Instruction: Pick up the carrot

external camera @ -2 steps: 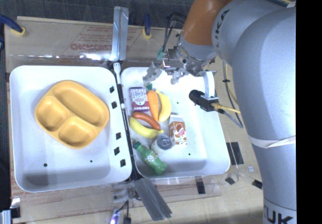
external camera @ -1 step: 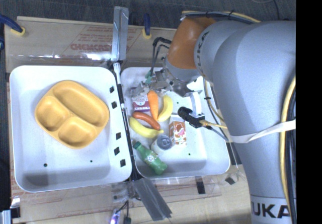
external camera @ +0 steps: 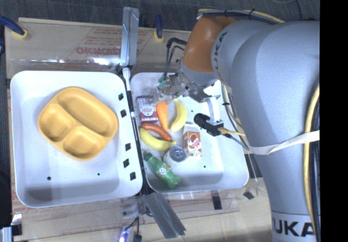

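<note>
We see the claw (external camera: 169, 86) at the carrot's (external camera: 162, 115) 12 o'clock; we cannot tell its state.

Bright, even overhead light, mild glare on the white bins (external camera: 32, 181), soft shadows, slightly grainy focus.

Grey arm (external camera: 272, 88), orange band, "KUKA" lettering, black cable seemingly along it.

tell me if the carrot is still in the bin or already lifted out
In the bin. The carrot lies in the right bin among two bananas, under the gripper.
</note>
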Available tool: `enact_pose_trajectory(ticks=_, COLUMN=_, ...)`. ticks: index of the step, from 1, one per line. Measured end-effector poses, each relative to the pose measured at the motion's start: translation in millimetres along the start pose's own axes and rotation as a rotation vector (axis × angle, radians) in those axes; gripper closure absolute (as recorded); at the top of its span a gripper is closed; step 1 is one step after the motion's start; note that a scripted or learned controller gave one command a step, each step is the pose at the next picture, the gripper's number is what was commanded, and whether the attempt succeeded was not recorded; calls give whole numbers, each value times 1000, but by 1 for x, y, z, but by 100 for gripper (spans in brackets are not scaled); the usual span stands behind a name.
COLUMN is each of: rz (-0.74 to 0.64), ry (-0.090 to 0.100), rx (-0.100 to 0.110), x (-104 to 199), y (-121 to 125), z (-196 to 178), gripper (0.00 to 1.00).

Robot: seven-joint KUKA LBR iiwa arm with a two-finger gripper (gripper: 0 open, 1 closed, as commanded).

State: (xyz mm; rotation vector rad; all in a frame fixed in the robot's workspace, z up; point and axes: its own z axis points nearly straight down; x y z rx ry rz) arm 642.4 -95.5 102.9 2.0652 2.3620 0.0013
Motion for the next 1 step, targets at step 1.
enact_pose_trajectory(ticks=1, rz=-59, ry=3, rx=8, x=45, y=22, z=-119, gripper=100)
